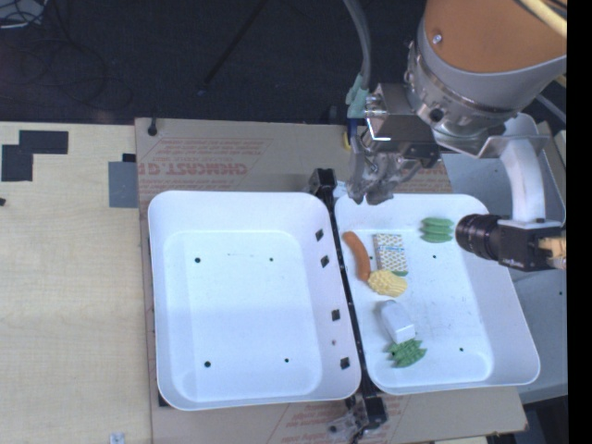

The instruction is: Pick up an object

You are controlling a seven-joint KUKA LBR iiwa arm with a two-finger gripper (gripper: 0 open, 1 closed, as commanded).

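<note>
The arm hung over the right bin, its gripper at the far rim, well clear of the orange carrot and yellow corn; a descent there would likely strike the rim, though blur hid its exact height

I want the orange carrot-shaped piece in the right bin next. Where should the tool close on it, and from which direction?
Grip the orange carrot-shaped piece across its narrow width near mid-length, coming straight down from above. It lies flat and slim, running roughly along the bin's length, so fingers should close left to right. Mind the small printed box close on its right and the bin's dividing wall on its left; clearance looks tight.
</note>
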